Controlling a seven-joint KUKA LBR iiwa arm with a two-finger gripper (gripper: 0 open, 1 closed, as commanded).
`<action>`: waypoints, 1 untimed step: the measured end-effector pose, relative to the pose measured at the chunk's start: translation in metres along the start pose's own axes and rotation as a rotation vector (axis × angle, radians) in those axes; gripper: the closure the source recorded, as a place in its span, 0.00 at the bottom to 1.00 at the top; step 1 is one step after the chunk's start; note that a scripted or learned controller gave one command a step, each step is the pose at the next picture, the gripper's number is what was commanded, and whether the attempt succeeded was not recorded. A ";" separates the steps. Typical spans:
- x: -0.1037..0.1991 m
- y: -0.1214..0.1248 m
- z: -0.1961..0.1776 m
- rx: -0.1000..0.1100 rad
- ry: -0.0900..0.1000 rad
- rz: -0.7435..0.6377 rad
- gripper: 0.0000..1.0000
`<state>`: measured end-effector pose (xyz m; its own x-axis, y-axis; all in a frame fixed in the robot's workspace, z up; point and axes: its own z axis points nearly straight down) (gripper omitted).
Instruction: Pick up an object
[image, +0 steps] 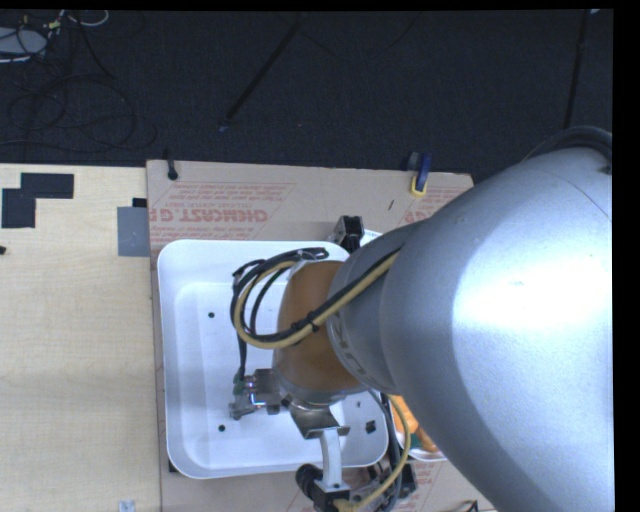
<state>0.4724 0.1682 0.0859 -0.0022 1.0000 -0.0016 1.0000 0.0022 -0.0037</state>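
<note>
White bin (190, 300) beneath bulky grey arm (500, 330).

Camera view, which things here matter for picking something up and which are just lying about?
Job in hand:
arm
white bin
orange object, partly hidden beside the arm

Lying about:
cardboard sheet
blue clamp
cables on the dark floor

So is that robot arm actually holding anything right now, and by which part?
It cannot be told. The arm hangs over the left bin and hides its own gripper; no object can be seen in its grasp.
</note>
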 end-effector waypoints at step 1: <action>0.080 0.002 -0.042 -0.003 0.005 -0.005 0.00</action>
<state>0.4748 0.2486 0.1274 -0.0076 1.0000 0.0034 1.0000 0.0076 -0.0010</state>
